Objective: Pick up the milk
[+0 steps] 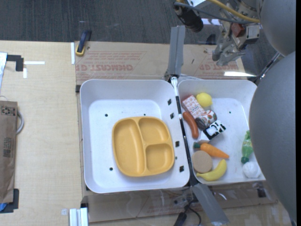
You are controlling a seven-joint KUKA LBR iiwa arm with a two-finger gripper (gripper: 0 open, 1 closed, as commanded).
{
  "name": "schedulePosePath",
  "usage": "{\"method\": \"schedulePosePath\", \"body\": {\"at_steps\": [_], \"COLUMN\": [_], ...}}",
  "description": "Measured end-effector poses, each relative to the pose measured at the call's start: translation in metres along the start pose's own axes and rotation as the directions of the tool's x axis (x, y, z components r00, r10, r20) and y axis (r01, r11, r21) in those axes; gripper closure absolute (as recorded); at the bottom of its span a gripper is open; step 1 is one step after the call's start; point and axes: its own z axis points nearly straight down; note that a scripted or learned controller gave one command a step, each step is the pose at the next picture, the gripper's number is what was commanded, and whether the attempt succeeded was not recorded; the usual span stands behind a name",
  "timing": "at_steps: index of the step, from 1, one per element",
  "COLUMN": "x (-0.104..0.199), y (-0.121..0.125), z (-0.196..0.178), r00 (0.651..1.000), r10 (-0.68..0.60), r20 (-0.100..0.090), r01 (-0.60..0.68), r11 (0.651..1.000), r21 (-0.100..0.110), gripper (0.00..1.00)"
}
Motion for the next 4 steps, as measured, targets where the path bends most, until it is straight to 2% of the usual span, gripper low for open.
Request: {"method": "schedulePosePath", "body": {"at_steps": [1,2,3,4], "x": [-0.035,-0.025,-0.053,-0.132], "y": [-0.012,-0.015,0.079,0.044], "z": [0.21,0.25,0.128,0.166], "r00": [1.0,1.0,0.995,0.988], "r10": [-0.031,-0.029,-0.098,-0.153], "r20": [0.004,0.004,0.001,0.004], "r01": [0.031,0.029,0.098,0.153], "r11": [1.0,1.0,0.995,0.988], "r21": [0.001,0.001,0.001,0.002], "gripper": [1.0,1.0,1.0,1.0]}}
